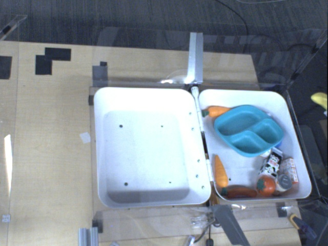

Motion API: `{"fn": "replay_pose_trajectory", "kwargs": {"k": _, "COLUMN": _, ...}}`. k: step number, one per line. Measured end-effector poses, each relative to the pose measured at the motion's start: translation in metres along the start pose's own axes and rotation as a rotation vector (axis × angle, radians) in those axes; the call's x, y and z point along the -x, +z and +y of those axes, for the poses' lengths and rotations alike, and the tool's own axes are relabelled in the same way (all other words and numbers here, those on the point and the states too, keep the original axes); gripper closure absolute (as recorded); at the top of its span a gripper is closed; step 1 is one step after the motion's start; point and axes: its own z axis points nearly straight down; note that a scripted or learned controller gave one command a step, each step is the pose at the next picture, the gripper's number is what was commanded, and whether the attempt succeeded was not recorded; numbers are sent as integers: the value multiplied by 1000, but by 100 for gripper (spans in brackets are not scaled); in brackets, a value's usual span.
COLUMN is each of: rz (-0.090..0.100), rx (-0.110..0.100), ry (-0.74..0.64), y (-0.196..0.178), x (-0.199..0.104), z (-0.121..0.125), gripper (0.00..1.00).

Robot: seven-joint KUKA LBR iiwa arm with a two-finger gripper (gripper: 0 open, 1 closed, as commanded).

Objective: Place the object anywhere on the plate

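A: From the camera view, we see two white bins side by side on the bench (46, 152). What sits in the right bin (241, 168)?

B: We see the blue plate (249, 129), split into two wells, in the bin's 12 o'clock half. Both wells show bare blue.

A: And the loose things?

B: One carrot (218, 111) lies at the plate's 10 o'clock, its tip touching or just under the rim; we cannot tell which. A second carrot (220, 172) lies at the plate's 7 o'clock, along the bin's left wall, apart from the plate.

A: We also see a cluster at the plate's 5 o'clock.

B: Yes. A black-and-white carton (271, 164) is just below the plate's rim, with a can (288, 173) at its 4 o'clock. A tomato (265, 186) sits at the carton's 6 o'clock, and a dark red sausage (241, 192) lies at the tomato's 9 o'clock, against the bin's near wall.

A: Which one is the task's object?

B: We cannot tell. All of them rest on the bin floor, outside the plate.

A: And the gripper, wide or narrow?

B: We cannot tell.

A: The left bin (97, 137)?

B: It lies at the plate's 9 o'clock, across the divider.
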Motion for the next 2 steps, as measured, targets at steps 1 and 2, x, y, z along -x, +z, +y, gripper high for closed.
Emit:
{"fn": "replay_pose_trajectory", "kwargs": {"k": 1, "rz": 2, "rx": 0, "ry": -77, "y": 1, "x": -76, "z": 73, "gripper": 100}}
{"fn": "replay_pose_trajectory", "kwargs": {"k": 2, "rz": 3, "rx": 2, "ry": -554, "y": 76, "x": -158, "z": 101, "gripper": 100}}
